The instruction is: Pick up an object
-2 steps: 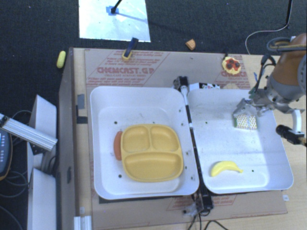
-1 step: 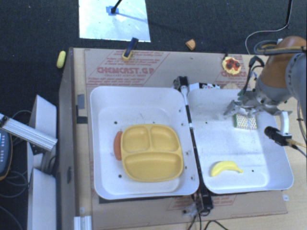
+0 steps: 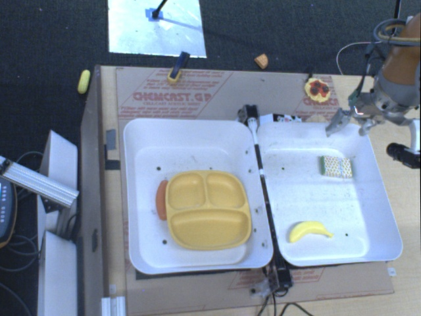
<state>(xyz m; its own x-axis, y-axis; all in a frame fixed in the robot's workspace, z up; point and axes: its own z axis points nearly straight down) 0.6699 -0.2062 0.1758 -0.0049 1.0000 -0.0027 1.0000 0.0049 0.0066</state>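
A cardboard-topped desk (image 3: pixel 197 91) over dark carpet carries two shallow white bins side by side, seen from above at a slant. Nearest the camera in the right bin (image 3: pixel 378 239) lies a yellow toy banana (image 3: pixel 310 230), loose on the bin floor with open space around it, which should leave it easy to approach from above. In the left bin (image 3: pixel 141 176) a yellow divided plate (image 3: pixel 208 209) sits near the front wall, an orange carrot-like piece (image 3: pixel 160 199) touching its left edge. Farther back in the right bin rests a small patterned block with a green edge (image 3: pixel 337 167), the candidate closest to the arm. Beyond it, over the bin's far right corner, hangs the gripper (image 3: pixel 349 124), fingers spread and empty, poised high as if before a descent. A small round pizza-like toy (image 3: pixel 318 89) lies on the desk behind the bins. No object has been picked up yet.
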